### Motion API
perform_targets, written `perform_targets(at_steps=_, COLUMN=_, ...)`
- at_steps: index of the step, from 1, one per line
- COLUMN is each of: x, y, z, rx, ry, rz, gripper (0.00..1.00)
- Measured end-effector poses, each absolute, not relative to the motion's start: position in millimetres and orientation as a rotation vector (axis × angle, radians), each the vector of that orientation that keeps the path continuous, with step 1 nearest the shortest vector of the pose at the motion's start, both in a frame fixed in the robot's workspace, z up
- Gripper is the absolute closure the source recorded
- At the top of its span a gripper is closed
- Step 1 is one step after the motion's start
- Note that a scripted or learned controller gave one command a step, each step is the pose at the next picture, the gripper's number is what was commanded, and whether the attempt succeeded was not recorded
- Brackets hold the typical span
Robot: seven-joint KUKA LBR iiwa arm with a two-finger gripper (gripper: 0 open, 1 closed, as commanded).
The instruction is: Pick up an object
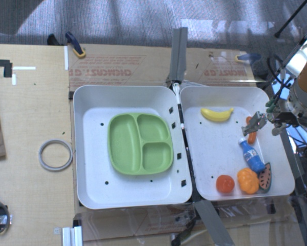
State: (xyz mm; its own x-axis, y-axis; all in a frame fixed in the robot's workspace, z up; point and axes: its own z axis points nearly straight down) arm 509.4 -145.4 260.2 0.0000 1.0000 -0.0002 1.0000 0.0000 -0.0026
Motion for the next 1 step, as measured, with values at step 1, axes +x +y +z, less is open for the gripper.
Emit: perform_targets(at_steps=1, x=519.5, y=-218.0, z=108.7, rx=-2.214, ry=-2.215, rz=-0.002, gripper=0.00)
